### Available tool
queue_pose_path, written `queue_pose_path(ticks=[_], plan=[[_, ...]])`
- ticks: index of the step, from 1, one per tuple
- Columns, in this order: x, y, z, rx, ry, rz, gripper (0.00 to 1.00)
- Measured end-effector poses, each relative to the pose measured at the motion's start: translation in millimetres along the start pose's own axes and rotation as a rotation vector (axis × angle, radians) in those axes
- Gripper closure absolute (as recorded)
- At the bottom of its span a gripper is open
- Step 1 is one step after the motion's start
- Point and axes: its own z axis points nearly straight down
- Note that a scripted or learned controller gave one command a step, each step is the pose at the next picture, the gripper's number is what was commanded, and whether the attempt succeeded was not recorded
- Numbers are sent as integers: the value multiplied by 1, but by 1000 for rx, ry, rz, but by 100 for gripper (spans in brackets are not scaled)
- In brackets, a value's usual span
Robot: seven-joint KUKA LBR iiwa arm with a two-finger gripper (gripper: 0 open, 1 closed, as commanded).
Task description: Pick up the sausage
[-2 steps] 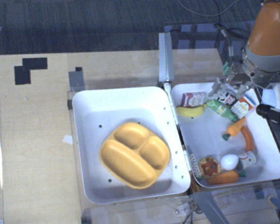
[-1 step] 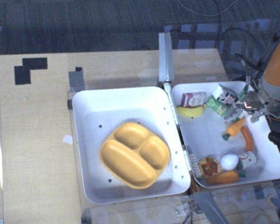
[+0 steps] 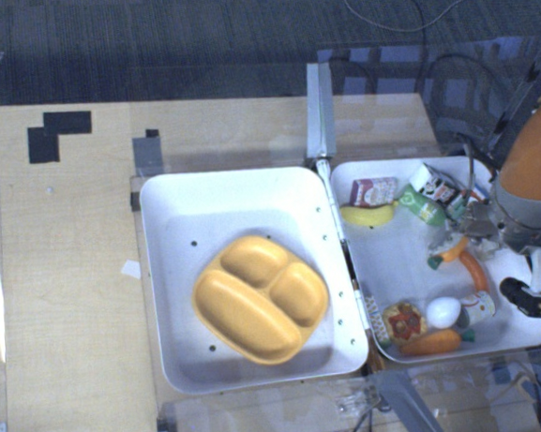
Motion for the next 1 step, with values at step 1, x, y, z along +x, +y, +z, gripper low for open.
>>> queue_pose_path(ticks=[1], plan=[[-5, -22, 6, -8, -1, -49, 0]])
